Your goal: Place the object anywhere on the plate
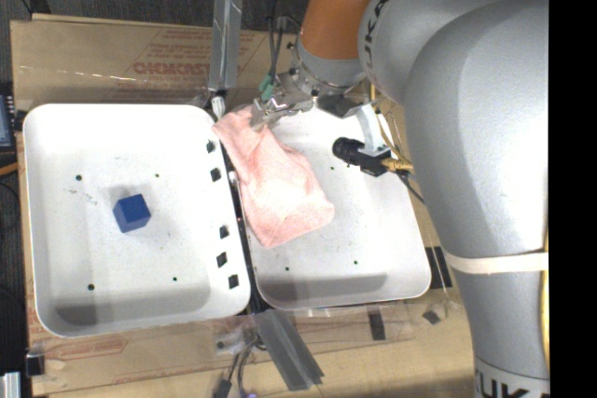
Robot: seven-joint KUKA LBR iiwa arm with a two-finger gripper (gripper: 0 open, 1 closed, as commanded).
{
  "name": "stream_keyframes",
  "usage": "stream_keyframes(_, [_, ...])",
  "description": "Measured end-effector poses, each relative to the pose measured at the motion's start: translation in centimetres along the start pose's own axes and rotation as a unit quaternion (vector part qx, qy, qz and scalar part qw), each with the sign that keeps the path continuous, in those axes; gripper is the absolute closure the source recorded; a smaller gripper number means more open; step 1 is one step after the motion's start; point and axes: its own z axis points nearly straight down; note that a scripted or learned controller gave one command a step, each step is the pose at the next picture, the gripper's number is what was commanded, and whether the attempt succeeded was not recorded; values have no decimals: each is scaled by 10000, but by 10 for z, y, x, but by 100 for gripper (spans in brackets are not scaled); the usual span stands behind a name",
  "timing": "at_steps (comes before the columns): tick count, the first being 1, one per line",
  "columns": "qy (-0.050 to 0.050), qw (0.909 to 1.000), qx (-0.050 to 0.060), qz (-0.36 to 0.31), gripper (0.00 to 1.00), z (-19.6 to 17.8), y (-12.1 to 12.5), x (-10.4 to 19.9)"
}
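Note:
A pink cloth [278, 182] lies crumpled along the left side of the right bin [373, 238], its top corner lifted toward the bin's far left rim. My gripper [269, 107] sits at that top corner, under the orange band of the wrist, and its fingers are shut on the cloth's edge. A small blue cube [131, 212] rests on the floor of the left bin [56, 163], well apart from the gripper.
The grey arm covers the right side of the view and overhangs the right bin's far right corner. A black connector [358, 154] sticks out from the wrist above the right bin. The divider between the bins [229, 219] runs just left of the cloth.

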Motion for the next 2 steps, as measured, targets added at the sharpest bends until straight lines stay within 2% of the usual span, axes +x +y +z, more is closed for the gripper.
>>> stream_keyframes(1, [1, 10000, -1, -43, 100, -39, 0, 1])
stream_keyframes(2, [0, 9787, 5, -2052, 100, -48, -11, 51])
